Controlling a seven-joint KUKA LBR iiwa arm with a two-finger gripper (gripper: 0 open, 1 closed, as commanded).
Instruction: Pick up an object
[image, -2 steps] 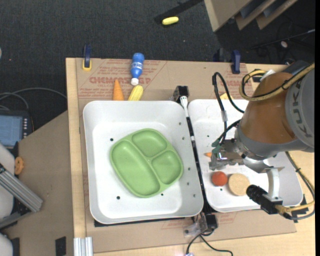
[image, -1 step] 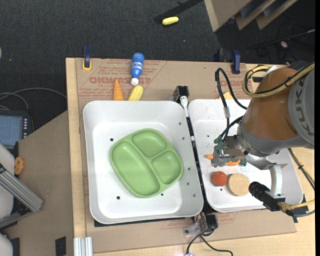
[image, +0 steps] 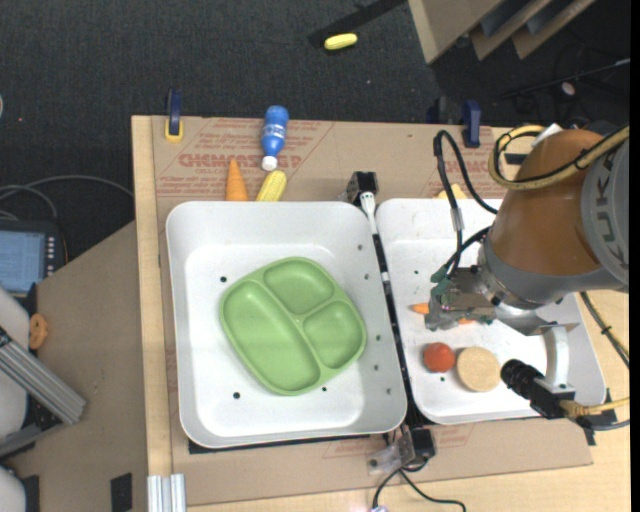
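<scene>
The claw (image: 452, 308) hangs low over the right bin (image: 410, 360), reaching in from the right under the arm's (image: 545, 225) broad orange band. A small orange piece, likely a toy carrot (image: 430, 312), lies right at its tip, with one pointed end poking out to the left. How wide the claw stands, and whether the carrot is caught in it, cannot be told, since the wrist covers that spot.

Just near of the claw, on the smooth white bin floor, sits a round red tomato (image: 437, 357), glossy and plump. Touching its right side lies a flat tan disc (image: 478, 368), matte, like a cookie or a wooden slice. Black cables loop around the arm's wrist.

The left bin (image: 200, 400), of the same shallow white plastic with rounded corners, holds a light green plate (image: 291, 325) that is oval, smooth and split into three compartments. A black clip (image: 362, 185) sits at the far end of the seam between the bins.

On the brown cardboard bench (image: 330, 150) beyond the left bin lie a blue and white bottle (image: 273, 136), a yellow corn cob (image: 271, 185) and a second orange carrot-like piece (image: 235, 181). A yellow banana (image: 341, 41) rests on the dark carpet farther off.
</scene>
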